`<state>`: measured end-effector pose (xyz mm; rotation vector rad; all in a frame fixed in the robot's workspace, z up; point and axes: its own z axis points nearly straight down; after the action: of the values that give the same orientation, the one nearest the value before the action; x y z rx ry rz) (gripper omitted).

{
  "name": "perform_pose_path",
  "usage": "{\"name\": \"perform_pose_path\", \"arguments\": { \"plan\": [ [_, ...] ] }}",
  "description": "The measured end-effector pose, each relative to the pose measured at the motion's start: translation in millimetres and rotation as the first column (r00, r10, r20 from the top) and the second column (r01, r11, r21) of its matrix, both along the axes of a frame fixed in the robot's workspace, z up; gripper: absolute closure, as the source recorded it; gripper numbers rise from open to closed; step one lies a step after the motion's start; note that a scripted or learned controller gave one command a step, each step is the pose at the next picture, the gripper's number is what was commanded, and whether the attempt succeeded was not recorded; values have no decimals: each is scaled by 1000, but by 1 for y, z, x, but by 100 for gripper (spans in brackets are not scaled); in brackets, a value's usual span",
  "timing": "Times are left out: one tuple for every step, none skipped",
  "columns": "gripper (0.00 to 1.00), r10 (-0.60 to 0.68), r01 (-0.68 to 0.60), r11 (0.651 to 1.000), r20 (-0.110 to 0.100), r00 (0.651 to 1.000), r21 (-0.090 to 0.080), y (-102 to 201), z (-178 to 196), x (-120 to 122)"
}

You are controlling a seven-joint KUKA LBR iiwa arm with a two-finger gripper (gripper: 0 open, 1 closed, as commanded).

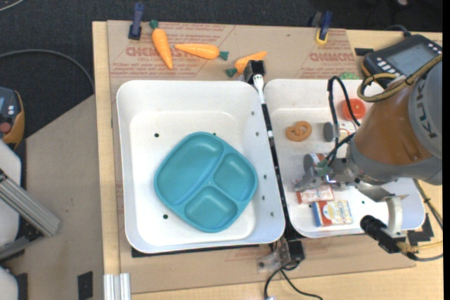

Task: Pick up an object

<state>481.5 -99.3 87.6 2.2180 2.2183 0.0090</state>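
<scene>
Grey metal fingers of the hand (314, 172) reach down into the right bin (281, 151), spread moderately apart, with nothing visible between them. The fingertips stand just above or against a small flat carton with red and white print (315, 194); contact cannot be confirmed. Beside it lies a second flat packet with blue and yellow markings (332, 213). A brown pretzel-shaped object (299, 131) lies farther back in the same bin, near a small grey block (328, 131) and an orange-red round object (354, 109). The left bin (140, 151) contains a teal divided plate (205, 181). Three orange toy carrots (162, 46) lie on the cardboard-covered worktop (112, 116) behind the bins. Dark carpet (56, 10) surrounds the worktop.
</scene>
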Motion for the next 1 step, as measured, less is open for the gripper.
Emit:
{"name": "perform_pose_path", "arguments": {
  "plan": [
    [0,0,0,1000,1,1000,2,-18,0,0]
  ]
}}
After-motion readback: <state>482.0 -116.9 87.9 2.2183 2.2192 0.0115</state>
